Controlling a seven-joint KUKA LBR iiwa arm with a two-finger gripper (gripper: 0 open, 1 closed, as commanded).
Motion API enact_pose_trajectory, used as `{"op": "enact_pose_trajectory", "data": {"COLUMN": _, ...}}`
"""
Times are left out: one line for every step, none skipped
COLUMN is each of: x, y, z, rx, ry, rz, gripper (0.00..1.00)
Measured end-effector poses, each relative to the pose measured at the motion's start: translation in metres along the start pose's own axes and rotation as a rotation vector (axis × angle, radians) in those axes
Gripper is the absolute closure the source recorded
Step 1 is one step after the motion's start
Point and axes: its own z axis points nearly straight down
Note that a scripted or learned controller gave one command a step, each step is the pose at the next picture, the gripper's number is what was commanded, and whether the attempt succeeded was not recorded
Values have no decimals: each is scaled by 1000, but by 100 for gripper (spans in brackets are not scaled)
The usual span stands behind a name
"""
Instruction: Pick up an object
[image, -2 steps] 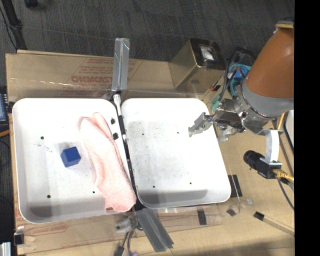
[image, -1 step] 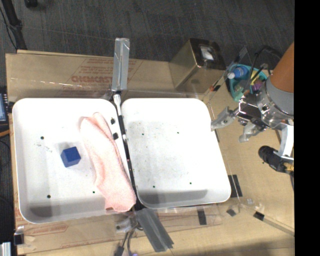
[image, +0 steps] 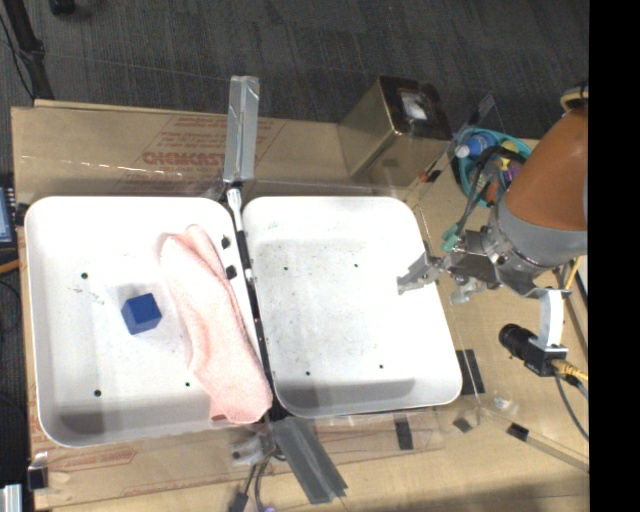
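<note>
Camera view from above the bench takes in two shallow white bins side by side, the left bin (image: 60, 300) and the right bin (image: 340, 215), parted by a dark divider strip (image: 248, 290) that runs from twelve o'clock down to six o'clock between them. In the left bin a small blue cube (image: 142, 312) sits on the white floor a little toward nine o'clock of that bin's centre, clear of the walls. At three o'clock of the cube, near it with a strip of white floor between them, lies a pink cloth (image: 212, 325), a long rumpled band that starts near the bin's twelve o'clock side and stretches toward five o'clock, ending bunched against the bin's lower right corner beside the divider. The right bin shows a lightly speckled floor with a few dark dots. The arm (image: 545, 190), grey with its orange band, comes in from three o'clock, and its gripper (image: 420, 275) hangs over the right bin's three o'clock rim, pointing toward nine o'clock; whether its jaws are open or closed I cannot tell, since the fingertips are small and blurred, and nothing is visible between them. The gripper is well apart from both the cube and the cloth. Behind the bins, toward twelve o'clock, lies a brown cardboard sheet (image: 120, 140), and a tan box (image: 385, 125) stands at about one o'clock.
</note>
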Motion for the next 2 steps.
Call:
{"op": "enact_pose_trajectory", "data": {"x": 1, "y": 30, "z": -22, "rx": -4, "ry": 1, "rz": -34, "gripper": 0}}
{"op": "enact_pose_trajectory", "data": {"x": 5, "y": 34, "z": -25, "rx": -6, "ry": 0, "rz": -103, "gripper": 0}}
